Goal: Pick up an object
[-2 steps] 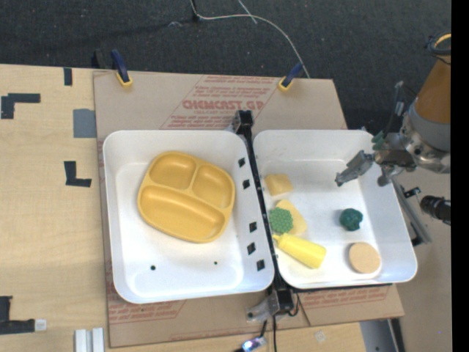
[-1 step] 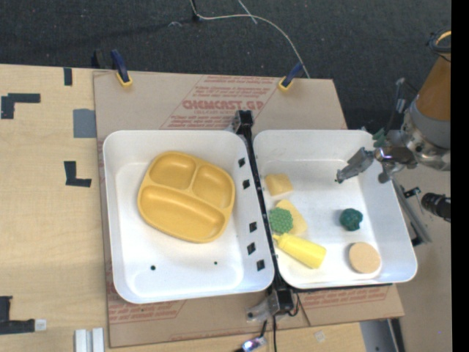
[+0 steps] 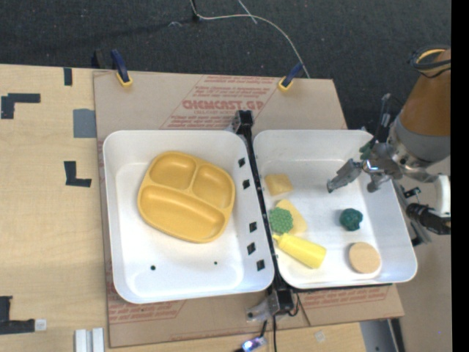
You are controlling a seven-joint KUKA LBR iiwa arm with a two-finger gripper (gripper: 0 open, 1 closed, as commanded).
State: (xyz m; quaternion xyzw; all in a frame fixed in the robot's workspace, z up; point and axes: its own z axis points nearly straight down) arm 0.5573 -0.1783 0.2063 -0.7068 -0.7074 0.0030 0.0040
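- Worktop [image 3: 44, 196]: light wood, with a cardboard sheet [image 3: 212, 101] on it, held at its far edge by two clamps [image 3: 121, 70]. Two white bins sit on the sheet, touching along a black centre divider [image 3: 253, 196].
- Left bin [image 3: 121, 270]: holds a yellow plate [image 3: 187, 195] with three compartments, lying flat toward the far side of the bin.
- Right bin [image 3: 396, 262]: holds five loose items.
- Pale yellow block [image 3: 278, 184]: near the divider, in the far-left part of the right bin.
- Green broccoli piece [image 3: 280, 221]: just in front of the block, lying on a pale yellow flat piece [image 3: 294, 215].
- Yellow cylinder [image 3: 299, 249]: lying on its side at a slant, touching or just beside the broccoli, near the divider.
- Dark green ball [image 3: 351, 219]: in the right half of the bin, well apart from the cylinder.
- Tan disc [image 3: 363, 258]: flat on the bin floor, near the front right corner, just in front of the ball.
- Arm [image 3: 429, 116]: enters from the right, above the far right edge of the right bin.
- Tool [image 3: 359, 176]: above the far right part of the right bin, beyond the ball and apart from it. Its two fingers [image 3: 341, 178] stand spread apart, with nothing between them.
- No item is lifted; all five rest in the bin.
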